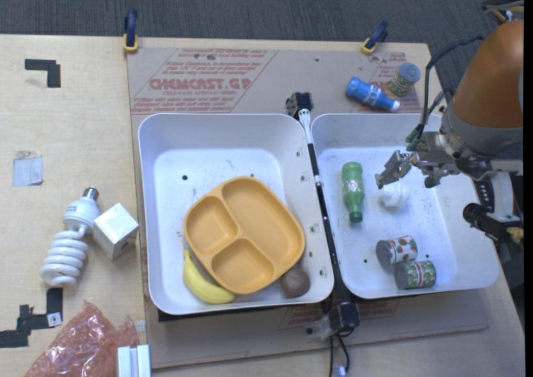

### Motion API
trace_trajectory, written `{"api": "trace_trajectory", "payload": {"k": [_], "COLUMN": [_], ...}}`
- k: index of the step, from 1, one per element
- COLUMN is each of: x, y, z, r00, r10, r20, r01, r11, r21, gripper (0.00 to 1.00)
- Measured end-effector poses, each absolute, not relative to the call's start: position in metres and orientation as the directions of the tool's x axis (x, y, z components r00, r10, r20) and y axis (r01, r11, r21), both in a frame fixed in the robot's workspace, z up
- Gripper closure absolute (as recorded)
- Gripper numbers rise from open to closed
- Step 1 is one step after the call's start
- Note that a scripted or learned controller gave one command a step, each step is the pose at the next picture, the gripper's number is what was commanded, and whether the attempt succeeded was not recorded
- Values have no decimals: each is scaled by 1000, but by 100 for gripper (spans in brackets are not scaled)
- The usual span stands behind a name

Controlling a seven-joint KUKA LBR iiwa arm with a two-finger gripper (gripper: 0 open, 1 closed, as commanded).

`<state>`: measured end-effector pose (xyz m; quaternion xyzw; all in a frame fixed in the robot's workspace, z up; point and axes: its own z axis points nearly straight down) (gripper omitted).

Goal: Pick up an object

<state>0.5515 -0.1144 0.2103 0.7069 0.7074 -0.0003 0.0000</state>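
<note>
My gripper (398, 176) hangs over the upper middle of the right bin (466, 280), reaching in from the right. Just beneath it lies a small white crumpled object (394, 196). A green bottle (353, 190) lies lengthwise to its left. Two small cans, one red-and-white (396, 250) and one green (415, 274), rest near the bin's front. I see nothing held in the gripper.
The left bin (158, 200) holds a yellow divided plate (241, 238), a banana (204, 284) and a brown lump (294, 282). Behind the bins lie a blue bottle (371, 94) and a small jar (405, 78). A light bulb (68, 242) and a white cube (115, 230) sit at the left.
</note>
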Motion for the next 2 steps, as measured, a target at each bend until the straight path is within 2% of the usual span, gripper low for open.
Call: {"api": "trace_trajectory", "payload": {"k": [1,2], "x": [500,554], "y": [-107,-133], "z": [109,172], "r00": [2,0], "r10": [1000,1000], "r20": [0,-1], "r01": [1000,1000], "r11": [-2,0], "r21": [1,1], "gripper": [0,0]}}
